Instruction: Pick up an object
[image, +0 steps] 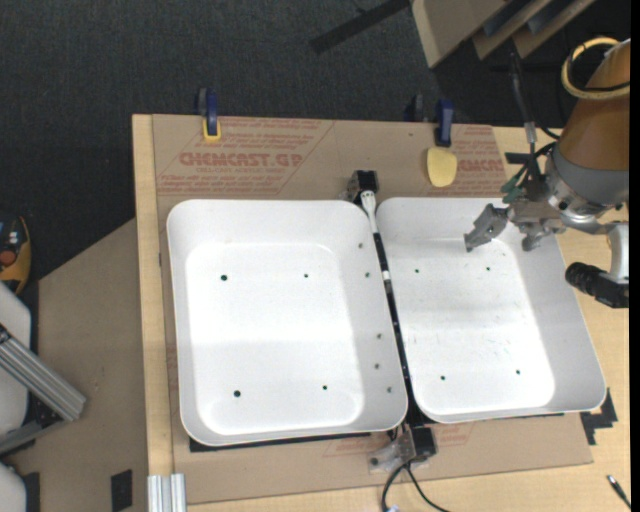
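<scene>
My gripper (510, 232) hangs over the far edge of the right bin (560, 330), near its back right corner. Its two grey fingers (483, 228) stand spread apart with nothing between them, so it is open. A small pale yellow object (441, 166) lies on the cardboard board behind the right bin, outside both bins and to the left of the gripper. The left bin (190, 300) sits beside the right one, and the two touch along the middle.
Two blue clamps (208, 103) (444, 112) hold the board's back edge. A black bracket (365, 185) sits at the back between the bins, and a connector with cable (405, 448) at the front. An aluminium bar (40, 380) lies at far left.
</scene>
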